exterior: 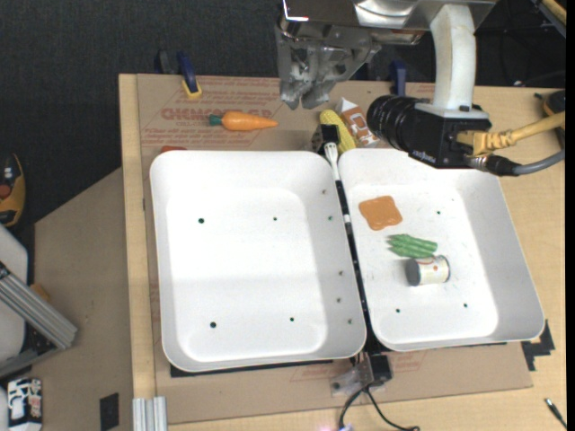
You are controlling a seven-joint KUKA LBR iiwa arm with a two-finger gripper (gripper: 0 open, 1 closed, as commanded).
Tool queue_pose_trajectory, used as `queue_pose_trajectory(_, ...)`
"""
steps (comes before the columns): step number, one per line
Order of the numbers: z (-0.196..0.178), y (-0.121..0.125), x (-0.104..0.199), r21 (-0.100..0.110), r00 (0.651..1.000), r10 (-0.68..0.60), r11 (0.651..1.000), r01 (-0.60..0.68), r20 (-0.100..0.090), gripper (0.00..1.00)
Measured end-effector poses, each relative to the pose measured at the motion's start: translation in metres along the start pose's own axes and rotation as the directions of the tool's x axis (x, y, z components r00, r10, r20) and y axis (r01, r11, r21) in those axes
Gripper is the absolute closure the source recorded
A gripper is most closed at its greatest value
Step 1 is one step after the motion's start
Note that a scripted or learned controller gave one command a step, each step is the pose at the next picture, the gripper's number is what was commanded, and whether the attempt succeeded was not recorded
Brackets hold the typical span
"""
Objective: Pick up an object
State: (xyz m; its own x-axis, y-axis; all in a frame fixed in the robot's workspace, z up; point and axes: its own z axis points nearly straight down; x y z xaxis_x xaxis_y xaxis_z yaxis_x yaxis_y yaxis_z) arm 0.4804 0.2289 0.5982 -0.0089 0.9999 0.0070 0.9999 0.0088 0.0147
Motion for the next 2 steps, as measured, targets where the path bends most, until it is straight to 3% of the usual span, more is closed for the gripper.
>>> queue_pose_trajectory(2,-0.021,0.001,0.001,-0.005,1.000,-0.002,1.000,0.002,-0.003,1.00)
